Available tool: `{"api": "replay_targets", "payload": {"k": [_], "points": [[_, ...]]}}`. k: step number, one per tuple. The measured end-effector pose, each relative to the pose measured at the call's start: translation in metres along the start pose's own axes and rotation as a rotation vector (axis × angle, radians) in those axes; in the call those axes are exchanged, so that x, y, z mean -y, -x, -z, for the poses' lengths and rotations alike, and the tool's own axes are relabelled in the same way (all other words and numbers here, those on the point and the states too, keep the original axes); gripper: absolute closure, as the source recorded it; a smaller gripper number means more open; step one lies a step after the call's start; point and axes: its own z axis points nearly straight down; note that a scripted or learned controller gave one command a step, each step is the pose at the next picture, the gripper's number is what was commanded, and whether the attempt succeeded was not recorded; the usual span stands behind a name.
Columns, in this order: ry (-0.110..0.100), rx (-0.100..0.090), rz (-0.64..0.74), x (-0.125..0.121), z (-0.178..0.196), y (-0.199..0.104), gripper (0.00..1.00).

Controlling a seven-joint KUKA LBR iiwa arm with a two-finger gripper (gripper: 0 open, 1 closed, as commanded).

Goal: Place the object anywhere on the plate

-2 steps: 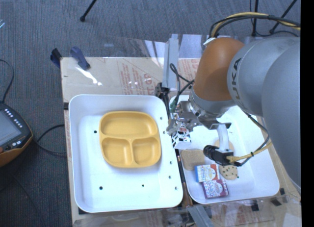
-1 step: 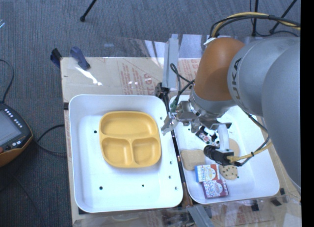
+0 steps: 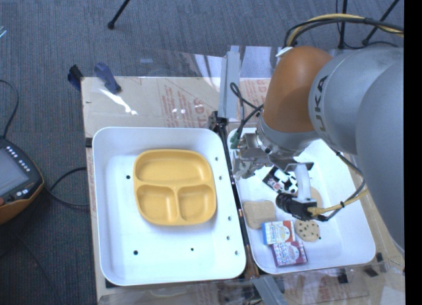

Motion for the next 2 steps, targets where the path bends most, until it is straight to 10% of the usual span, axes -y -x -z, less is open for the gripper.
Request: {"api": "replay_targets", "payload": {"k": [2], "points": [[0.005, 0.002, -0.003, -0.069, -0.008, -0.075, 1.0]]}}
